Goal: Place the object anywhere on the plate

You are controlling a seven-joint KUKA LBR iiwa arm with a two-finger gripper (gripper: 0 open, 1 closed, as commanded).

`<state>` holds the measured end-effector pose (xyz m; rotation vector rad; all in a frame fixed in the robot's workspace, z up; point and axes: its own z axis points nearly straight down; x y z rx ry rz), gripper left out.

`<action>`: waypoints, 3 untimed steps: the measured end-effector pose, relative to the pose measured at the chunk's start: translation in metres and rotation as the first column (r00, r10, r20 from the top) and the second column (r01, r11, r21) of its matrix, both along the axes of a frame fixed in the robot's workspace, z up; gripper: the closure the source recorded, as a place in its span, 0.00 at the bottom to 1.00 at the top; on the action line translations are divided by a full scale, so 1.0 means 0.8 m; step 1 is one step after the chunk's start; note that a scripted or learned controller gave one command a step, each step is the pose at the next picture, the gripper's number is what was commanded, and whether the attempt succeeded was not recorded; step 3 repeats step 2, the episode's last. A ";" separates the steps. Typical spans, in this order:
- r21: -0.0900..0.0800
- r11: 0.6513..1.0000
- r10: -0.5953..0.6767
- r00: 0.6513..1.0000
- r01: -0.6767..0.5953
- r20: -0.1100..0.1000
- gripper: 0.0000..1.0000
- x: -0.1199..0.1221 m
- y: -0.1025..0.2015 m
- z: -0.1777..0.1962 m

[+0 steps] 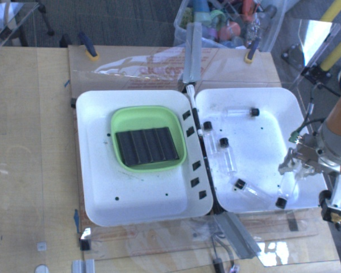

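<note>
A green plate (120,122) lies in the left bin (96,169) with a dark grey ribbed block (146,145) resting on it. Several clear vials with black caps lie scattered in the right bin (261,98): one vial (240,112) at the back, another vial (227,155) near the middle, and a third vial (247,189) at the front. My gripper (292,169) hangs over the right bin's front right corner. Directly under it is a further clear vial (288,189), its black cap pointing toward the front rim. Whether the gripper touches that vial is unclear.
A metal divider bar (192,56) runs between the bins, with black clips (194,165) along the seam. A clear tub of colourful toys (230,7) stands behind the bins. The arm's cables (307,121) hang by the right rim.
</note>
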<state>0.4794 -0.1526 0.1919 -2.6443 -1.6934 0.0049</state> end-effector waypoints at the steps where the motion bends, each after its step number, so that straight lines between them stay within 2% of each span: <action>1: 0.000 1.000 0.000 1.000 0.000 0.000 0.00 0.000 0.000 0.000; 2: 0.000 0.993 -0.122 0.993 0.122 0.002 0.00 0.067 -0.045 0.145; 3: 0.000 0.993 -0.122 0.993 0.122 0.002 0.00 0.067 -0.045 0.145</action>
